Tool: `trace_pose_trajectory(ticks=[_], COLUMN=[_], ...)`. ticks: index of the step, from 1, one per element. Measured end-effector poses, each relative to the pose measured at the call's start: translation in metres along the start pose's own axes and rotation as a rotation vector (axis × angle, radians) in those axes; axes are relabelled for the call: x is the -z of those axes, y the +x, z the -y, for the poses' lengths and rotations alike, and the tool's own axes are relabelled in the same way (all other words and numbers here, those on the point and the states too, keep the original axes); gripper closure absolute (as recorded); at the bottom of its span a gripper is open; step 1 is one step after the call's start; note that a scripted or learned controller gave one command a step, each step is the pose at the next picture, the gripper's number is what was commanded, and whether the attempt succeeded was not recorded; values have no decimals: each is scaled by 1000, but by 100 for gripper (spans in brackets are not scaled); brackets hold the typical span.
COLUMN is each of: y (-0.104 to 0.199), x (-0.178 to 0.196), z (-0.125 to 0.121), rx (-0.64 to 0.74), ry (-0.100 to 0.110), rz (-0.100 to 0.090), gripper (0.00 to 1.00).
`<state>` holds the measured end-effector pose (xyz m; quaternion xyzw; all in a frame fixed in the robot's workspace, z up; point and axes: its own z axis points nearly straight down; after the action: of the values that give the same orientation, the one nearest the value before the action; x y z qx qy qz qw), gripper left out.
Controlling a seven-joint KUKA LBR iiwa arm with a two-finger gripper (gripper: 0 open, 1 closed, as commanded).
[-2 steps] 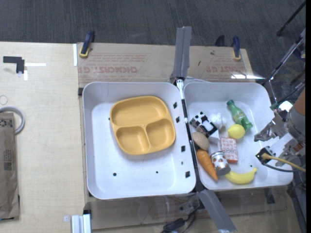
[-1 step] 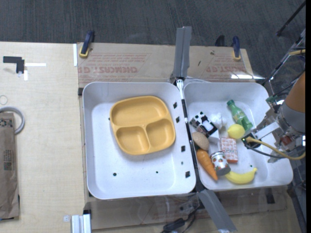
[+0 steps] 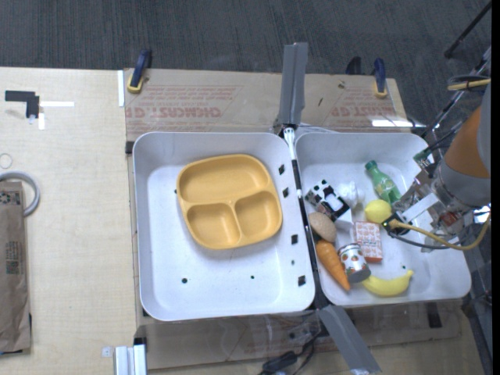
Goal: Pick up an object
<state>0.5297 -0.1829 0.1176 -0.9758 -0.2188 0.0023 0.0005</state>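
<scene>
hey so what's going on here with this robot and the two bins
A grey robot arm reaches in from the right over the right bin, its hand low beside a lemon and a green bottle. Nothing shows between its fingers. That bin also holds a carrot, a banana, a small can and other items. The left bin holds a yellow divided tray.

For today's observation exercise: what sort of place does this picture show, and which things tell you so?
Probably a robotics lab test bench: a robot arm reaching over two white bins, toy food like a banana, and cardboard clamped down.
</scene>
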Motion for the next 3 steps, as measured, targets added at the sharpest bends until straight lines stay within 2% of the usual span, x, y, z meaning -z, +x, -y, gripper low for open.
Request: trace_pose_trajectory(ticks=[1, 2, 3], y=[105, 109, 75], x=[-19, -11, -25], z=[-34, -34, -76], rx=[-164, -157, 297], ry=[10, -2, 1], rz=[15, 1, -4], gripper=[0, 100, 100])
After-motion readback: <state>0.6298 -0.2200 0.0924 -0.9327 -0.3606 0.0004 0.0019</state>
